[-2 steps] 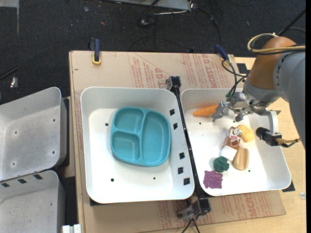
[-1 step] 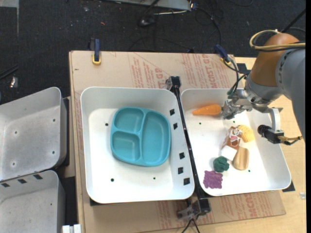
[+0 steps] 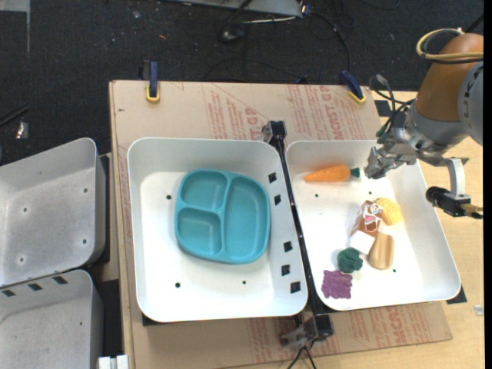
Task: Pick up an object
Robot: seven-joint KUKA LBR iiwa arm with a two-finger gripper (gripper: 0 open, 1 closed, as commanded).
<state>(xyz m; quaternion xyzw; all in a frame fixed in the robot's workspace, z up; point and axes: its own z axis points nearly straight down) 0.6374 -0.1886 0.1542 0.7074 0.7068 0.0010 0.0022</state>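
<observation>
The right bin (image 3: 434, 229) holds an orange carrot (image 3: 328, 175) near its back edge. Further forward lie a yellow piece (image 3: 388, 210), a red-brown and white toy (image 3: 368, 221), a tan piece (image 3: 380, 250), a dark green piece (image 3: 350, 260) and a purple piece (image 3: 337, 284). My gripper (image 3: 376, 165) hangs over the back of this bin, just right of the carrot's green end. Nothing shows between its fingers.
The left bin (image 3: 150, 206) bears a teal divided plate (image 3: 224, 215). A black divider (image 3: 290, 229) runs between the bins. Grey trays (image 3: 46, 206) lie off the bench to the left. Blue and yellow clamps (image 3: 153, 81) grip the bench's back edge.
</observation>
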